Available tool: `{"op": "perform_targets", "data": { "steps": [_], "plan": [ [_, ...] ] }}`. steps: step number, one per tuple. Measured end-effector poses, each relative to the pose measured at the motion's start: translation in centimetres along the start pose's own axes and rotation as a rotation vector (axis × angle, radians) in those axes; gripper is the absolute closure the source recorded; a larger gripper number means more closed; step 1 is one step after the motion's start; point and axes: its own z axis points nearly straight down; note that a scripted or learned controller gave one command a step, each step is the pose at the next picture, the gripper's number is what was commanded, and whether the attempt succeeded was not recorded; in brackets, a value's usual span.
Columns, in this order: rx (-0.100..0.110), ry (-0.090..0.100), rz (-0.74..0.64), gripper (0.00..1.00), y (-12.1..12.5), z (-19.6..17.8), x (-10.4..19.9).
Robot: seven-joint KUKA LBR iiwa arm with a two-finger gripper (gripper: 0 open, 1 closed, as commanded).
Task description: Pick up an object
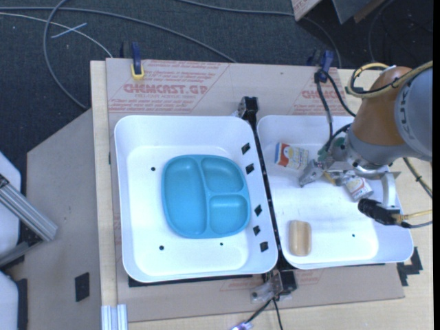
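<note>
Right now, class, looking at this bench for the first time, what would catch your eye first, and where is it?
The bright blue divided plate lies in the middle of the left bin. In the right bin, the grey and orange arm reaches over a small carton near the far side, with a tan block lying nearer the front.

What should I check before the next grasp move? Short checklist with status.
1. Target present in right bin: small carton and tan block both there. Ok.
2. Pincer over right bin, near the carton. Ok.
3. Object between the pincer's fingers: cannot tell.
4. Tan block apart from the arm, free to approach. Ok.
5. Blue divided plate sits in left bin, out of the way. Ok.
6. Black cable hangs by the wrist over the bin: snag risk, not ok.
</note>
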Motion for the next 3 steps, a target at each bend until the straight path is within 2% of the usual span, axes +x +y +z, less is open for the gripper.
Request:
{"op": "perform_targets", "data": {
  "steps": [1,3],
  "plan": [
    [-0.004,-0.001,0.001,1.00,0.1,-1.3,0.0],
    [-0.009,-0.003,-0.002,1.00,1.0,-10.5,1.0]
  ]
}}
